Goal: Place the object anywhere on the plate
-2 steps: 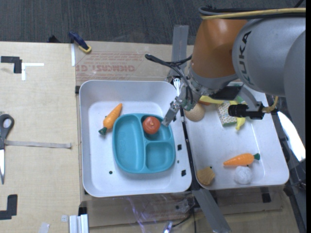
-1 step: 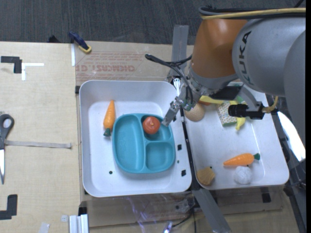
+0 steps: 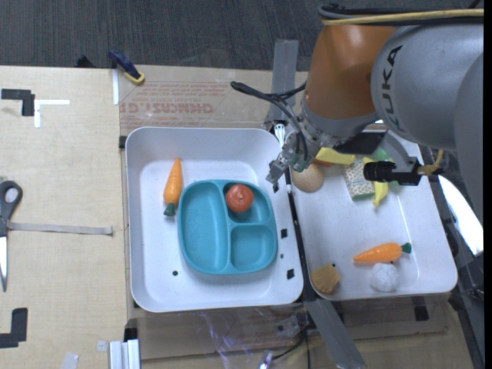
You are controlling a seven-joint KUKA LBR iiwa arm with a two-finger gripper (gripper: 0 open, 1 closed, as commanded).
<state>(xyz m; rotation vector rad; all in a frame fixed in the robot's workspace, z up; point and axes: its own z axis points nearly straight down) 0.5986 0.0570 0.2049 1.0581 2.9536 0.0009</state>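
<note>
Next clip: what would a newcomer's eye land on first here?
The big grey arm with its orange band crowds the upper right, its end effector hanging over the seam between the bins. Next comes the teal divided plate in the left bin, a red tomato in its upper right compartment and a carrot lying beside it.

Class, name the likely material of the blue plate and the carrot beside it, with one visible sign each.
Blue plate: probably moulded plastic, going by its uniform colour, soft sheen and rounded compartments. Carrot: likely toy plastic or rubber, given its even orange, smooth surface.

Dark grey carpet floor beyond a pale wooden bench (scissors at its edge)
</note>
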